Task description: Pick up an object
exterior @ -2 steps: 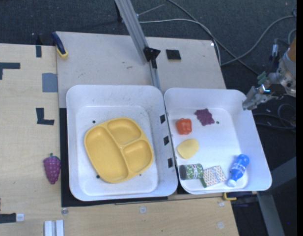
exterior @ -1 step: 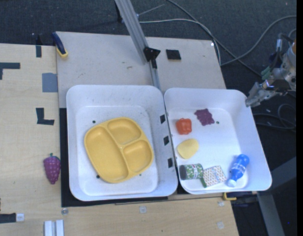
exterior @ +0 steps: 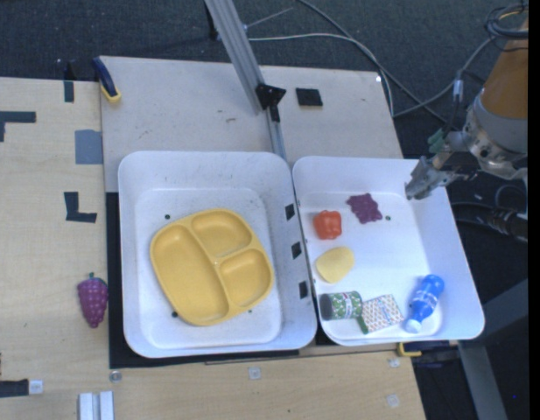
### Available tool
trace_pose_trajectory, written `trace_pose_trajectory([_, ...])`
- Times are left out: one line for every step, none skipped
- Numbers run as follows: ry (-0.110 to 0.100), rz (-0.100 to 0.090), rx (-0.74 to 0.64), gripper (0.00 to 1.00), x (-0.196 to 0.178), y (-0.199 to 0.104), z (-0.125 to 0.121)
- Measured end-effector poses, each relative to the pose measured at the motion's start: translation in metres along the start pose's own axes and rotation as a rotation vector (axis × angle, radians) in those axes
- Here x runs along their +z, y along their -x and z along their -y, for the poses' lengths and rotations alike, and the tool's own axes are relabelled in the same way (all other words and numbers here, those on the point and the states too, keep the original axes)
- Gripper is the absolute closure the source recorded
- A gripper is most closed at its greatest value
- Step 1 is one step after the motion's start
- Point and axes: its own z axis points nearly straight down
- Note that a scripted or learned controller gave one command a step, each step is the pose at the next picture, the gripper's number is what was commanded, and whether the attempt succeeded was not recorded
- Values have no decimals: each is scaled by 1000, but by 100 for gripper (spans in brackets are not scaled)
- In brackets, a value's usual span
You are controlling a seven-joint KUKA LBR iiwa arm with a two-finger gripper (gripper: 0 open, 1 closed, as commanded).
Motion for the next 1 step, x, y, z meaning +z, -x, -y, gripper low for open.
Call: trace_pose_trajectory([2,0,-2,100,8,-60,-4])
